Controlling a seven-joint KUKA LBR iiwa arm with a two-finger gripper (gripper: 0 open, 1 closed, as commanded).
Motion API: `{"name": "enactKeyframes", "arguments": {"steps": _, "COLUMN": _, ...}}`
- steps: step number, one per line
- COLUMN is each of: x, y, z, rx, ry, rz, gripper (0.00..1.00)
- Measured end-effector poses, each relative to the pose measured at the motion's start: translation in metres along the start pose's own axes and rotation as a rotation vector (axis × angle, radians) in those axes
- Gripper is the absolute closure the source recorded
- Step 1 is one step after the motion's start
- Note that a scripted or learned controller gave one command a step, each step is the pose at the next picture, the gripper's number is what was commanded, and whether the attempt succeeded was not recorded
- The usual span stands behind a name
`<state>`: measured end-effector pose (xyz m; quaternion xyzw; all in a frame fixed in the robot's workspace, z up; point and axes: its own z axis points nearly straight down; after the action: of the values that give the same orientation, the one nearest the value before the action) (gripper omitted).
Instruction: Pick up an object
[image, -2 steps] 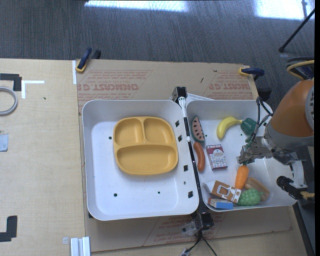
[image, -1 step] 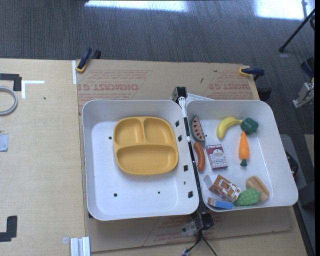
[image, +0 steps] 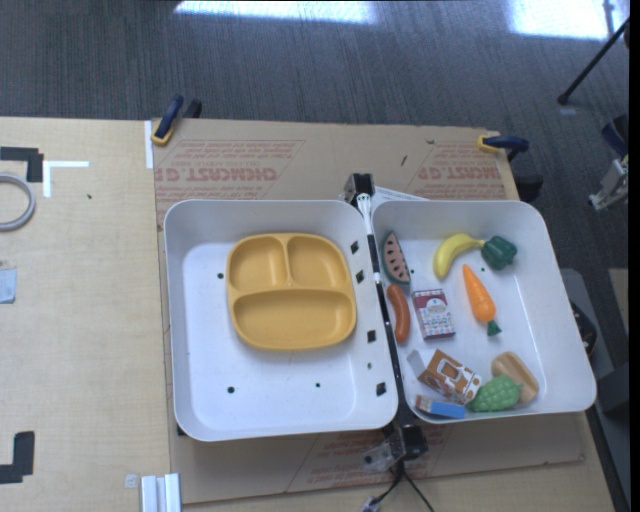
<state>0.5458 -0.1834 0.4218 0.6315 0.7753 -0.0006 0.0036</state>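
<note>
The right bin (image: 556, 330) holds several toy foods. A watermelon slice (image: 396, 257) and a sausage (image: 400, 312) lie along its left wall. A banana (image: 455, 251), a dark green vegetable (image: 499, 251) and a carrot (image: 479, 294) are at the far side. A small red and white box (image: 433, 313) sits in the middle. At the near side are a brown patterned packet (image: 448, 375), a blue piece (image: 440, 407), a light green bumpy item (image: 497, 394) and a bread roll (image: 515, 370).
The left bin (image: 200, 400) bears a yellow divided plate (image: 290, 290). Clips (image: 361, 187) join the two bins at their shared wall. Both bins rest on cardboard (image: 250, 165) over a wooden bench. Dark floor lies beyond the far edge.
</note>
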Motion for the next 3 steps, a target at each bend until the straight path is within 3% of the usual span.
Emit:
{"name": "enactKeyframes", "arguments": {"steps": 2, "x": -0.001, "y": 0.002, "z": -0.019, "rx": -0.003, "ry": -0.006, "rz": -0.005, "gripper": 1.0}}
{"name": "enactKeyframes", "arguments": {"steps": 3, "x": -0.06, "y": 0.095, "z": -0.119, "rx": 0.003, "ry": 0.004, "rz": 0.043, "gripper": 1.0}}
